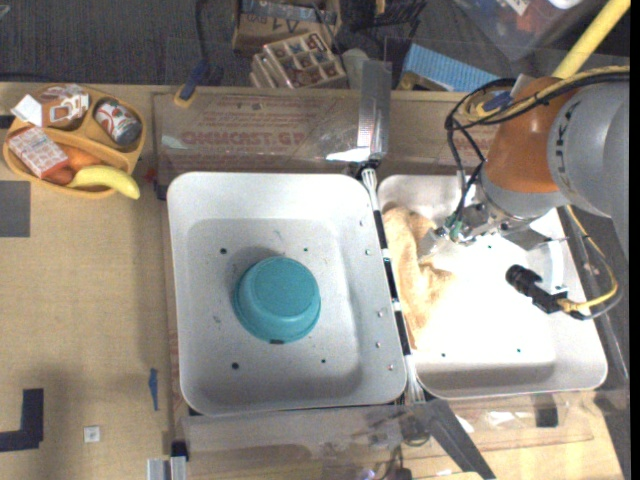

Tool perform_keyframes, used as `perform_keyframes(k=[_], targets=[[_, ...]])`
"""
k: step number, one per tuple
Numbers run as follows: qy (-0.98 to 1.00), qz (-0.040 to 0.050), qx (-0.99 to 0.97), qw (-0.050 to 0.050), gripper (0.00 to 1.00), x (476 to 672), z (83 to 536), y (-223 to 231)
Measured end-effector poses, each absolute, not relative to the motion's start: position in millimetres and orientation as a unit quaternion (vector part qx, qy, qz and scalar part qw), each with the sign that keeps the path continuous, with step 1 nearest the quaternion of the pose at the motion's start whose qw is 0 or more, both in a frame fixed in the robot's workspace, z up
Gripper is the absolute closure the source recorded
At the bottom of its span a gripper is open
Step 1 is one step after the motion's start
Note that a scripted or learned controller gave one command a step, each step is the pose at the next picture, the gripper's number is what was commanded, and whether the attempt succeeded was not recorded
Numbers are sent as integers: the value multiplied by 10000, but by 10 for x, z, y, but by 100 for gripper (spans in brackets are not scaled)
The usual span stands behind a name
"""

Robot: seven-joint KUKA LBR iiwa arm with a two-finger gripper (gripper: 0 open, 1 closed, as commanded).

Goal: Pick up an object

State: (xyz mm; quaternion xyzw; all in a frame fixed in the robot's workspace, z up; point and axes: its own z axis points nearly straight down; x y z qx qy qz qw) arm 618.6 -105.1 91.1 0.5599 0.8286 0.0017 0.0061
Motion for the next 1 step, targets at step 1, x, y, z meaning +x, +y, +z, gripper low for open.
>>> perform_keyframes(k=[1], targets=[[8214, 13, 5703, 50, 0, 6589, 906, -1009]])
